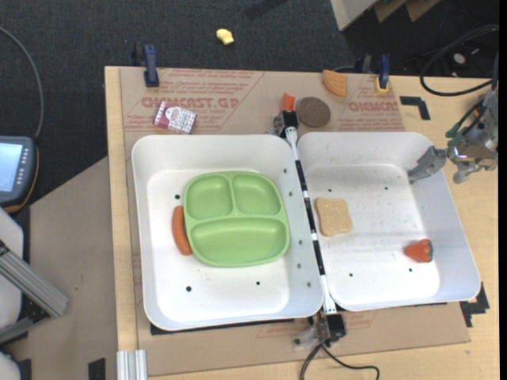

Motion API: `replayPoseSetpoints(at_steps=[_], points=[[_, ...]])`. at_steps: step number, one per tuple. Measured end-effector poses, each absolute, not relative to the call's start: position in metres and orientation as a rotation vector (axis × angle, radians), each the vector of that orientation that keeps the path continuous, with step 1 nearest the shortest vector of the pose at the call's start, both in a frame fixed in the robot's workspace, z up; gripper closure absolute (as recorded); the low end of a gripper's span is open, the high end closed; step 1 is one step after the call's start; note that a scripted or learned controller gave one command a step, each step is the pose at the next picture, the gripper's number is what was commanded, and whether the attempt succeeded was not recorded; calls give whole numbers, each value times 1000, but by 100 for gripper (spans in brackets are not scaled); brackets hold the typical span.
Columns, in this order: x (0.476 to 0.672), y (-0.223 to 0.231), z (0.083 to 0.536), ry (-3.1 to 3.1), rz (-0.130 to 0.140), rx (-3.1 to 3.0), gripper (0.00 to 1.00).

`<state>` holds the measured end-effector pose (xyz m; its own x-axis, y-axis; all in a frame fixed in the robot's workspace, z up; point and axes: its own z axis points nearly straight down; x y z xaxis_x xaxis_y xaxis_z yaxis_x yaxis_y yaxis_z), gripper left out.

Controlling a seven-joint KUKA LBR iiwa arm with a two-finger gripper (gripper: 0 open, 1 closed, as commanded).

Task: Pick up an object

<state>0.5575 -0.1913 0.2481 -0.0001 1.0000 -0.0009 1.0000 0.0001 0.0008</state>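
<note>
In the right bin (444, 212), a tan slice of toy bread (333, 216) lies near the left wall. A small red toy fruit (419, 250) sits near the bin's right side. The left bin (158, 291) holds a green divided plate (235, 218) with an orange sausage (181, 229) beside its left edge. My gripper (442, 169) hovers over the right bin's upper right corner. Its fingers are spread open with nothing between them. It is well clear of both the bread and the red fruit.
Behind the bins on the cardboard base lie a brown round cookie (314, 112), a small orange piece (287, 101), a tan wedge (335, 82) and a pink packet (174, 116). Blue clamps (149, 62) grip the board's far edge. A yellow item (226, 36) lies on the floor.
</note>
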Motion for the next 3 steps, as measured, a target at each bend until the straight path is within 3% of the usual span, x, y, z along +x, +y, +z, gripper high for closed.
replayPoseSetpoints(at_steps=[1,2,3], points=[[520,-226,199,2219,-6,2229,0],[503,-221,163,2223,-2,2226,0],[493,-217,82,2231,6,2223,0]])
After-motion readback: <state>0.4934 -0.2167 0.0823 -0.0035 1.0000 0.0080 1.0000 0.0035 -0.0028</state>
